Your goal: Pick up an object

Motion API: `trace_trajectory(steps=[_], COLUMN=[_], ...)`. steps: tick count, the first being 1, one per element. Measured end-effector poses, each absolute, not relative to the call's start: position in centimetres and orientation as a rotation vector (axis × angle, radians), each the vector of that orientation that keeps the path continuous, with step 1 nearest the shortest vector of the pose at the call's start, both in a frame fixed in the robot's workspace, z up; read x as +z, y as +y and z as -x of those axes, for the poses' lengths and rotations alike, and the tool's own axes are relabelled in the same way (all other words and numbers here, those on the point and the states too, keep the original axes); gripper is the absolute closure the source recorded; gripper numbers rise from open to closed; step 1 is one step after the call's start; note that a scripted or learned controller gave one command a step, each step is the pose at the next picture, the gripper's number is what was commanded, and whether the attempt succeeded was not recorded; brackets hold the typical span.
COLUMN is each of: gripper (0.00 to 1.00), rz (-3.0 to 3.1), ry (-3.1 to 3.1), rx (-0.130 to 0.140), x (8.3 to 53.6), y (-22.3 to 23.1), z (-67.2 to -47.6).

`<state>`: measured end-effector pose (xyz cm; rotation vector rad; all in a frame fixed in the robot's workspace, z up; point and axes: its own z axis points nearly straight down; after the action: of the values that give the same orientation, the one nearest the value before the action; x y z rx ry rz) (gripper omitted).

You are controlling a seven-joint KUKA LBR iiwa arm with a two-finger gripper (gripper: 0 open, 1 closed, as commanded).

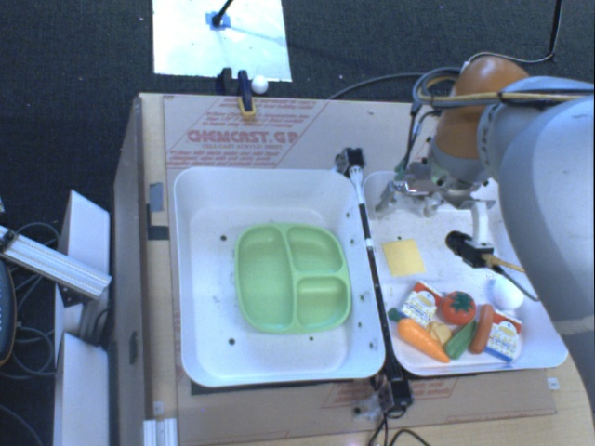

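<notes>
Over right bin's (386,189) far end, gripper (409,193) hovers; cannot tell finger state. Cheese slice (403,257) just below, flat, alone: easiest target. Tomato (456,307), carrot (423,338), egg (505,294) crowd near corner; descend vertically, avoid bin wall. Green tray (292,278) in left bin (200,249).

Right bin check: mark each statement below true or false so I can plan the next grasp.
1. The green divided tray lies in the left bin. True.
2. The yellow slice rests on the tomato. False: it lies alone on the floor of the right bin, apart from the toys.
3. The carrot sits near the right bin's front edge. True.
4. The white egg is in the green tray. False: it is in the right bin.
</notes>
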<state>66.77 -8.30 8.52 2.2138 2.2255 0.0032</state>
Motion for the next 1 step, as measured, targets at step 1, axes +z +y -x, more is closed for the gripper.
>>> trace_trajectory(steps=[1], gripper=[0.00], rz=[-2.218], ry=[2.223], rx=[0.001], x=[8.44], y=[-8.46], z=[-61.02])
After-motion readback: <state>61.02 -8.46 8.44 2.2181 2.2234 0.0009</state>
